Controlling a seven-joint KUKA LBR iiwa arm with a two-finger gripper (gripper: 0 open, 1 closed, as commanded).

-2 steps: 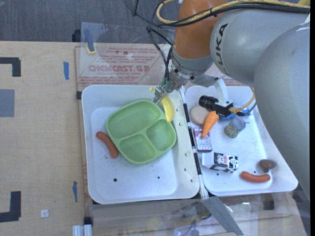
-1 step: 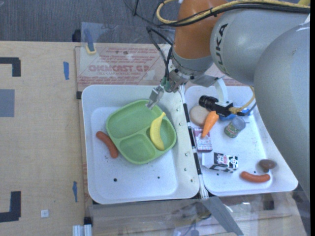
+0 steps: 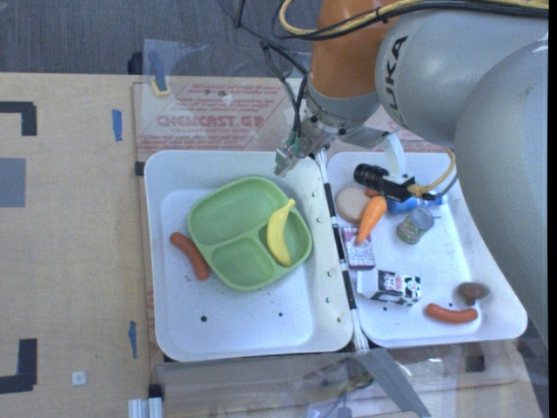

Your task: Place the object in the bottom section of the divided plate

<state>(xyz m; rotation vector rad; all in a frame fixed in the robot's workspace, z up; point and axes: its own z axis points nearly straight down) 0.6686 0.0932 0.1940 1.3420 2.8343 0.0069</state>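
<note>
Bench with two white bins. Banana lies in the plate's right section. Gripper above the rim; finger state indiscernible, arm partly cut off.

Wooden bench, grey floor.

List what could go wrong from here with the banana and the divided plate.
1. The banana lies in the right section of the green divided plate, not the bottom one, so the task may count as unfinished.
2. The gripper hovers near the left bin's far rim; a careless descent could clip it.
3. The sausage lies close beside the plate; nudging the plate might push it.
</note>
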